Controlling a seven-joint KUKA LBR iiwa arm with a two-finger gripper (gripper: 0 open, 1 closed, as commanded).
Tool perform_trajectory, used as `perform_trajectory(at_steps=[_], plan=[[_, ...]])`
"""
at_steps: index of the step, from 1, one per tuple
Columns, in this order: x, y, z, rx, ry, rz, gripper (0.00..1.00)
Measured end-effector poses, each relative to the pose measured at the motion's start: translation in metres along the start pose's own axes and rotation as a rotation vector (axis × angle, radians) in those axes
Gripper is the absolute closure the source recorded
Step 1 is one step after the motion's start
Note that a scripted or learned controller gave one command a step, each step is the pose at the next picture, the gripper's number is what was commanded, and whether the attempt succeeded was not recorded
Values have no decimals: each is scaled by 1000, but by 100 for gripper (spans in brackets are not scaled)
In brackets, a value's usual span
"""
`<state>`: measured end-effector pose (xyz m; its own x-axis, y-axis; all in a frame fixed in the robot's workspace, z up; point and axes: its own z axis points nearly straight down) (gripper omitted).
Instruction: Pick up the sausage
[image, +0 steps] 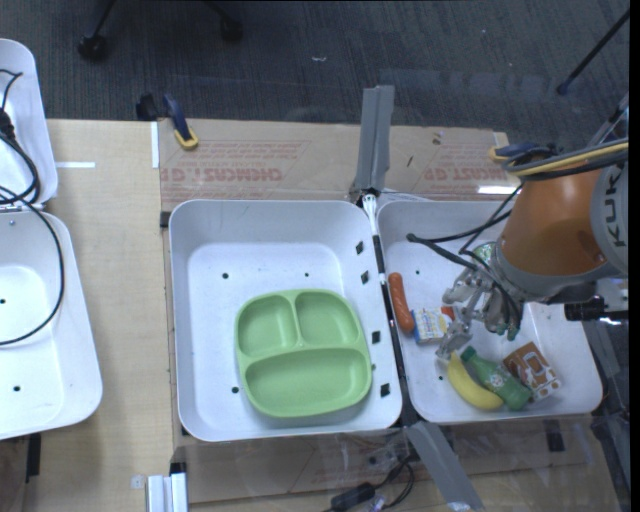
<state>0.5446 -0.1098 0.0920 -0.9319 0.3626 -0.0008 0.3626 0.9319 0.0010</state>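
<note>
Two shallow white bins sit side by side on the bench, split by a grey divider (376, 130) that runs back between them. Inside the left bin (200, 240) lies a green compartment plate (300, 352), with two smaller sections toward the back and one long section toward the front; its sections hold nothing visible. Bare white floor surrounds the plate on all sides.

Over in the right bin (425, 395) the clutter gathers. A reddish-orange sausage (401, 301) lies lengthwise close to the bin's left wall, just beside the divider, and nothing grips it. To its right, almost touching, rests a small white carton with printed colours (430, 325). Nearer the front edge lies a yellow banana (468, 386), and a green bottle-like item (495, 380) lies against it. Next to that sits a small brown-and-white packet (532, 368), tilted.

Above these things hangs the gripper (470, 322), its metal fingers pointing down over the space between the carton and the banana, apart from the sausage. Whether the fingers are spread or closed cannot be told, as the metal parts blur together. Behind it rises the arm's orange band (555, 225), with black cables trailing across the bin's back.
</note>
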Motion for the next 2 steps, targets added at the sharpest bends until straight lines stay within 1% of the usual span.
perform_trajectory(at_steps=[1, 2], plan=[[-12, 20, 0, 0, -2, -78, 0], [-61, 28, -47, -1, -4, -246, 0]])
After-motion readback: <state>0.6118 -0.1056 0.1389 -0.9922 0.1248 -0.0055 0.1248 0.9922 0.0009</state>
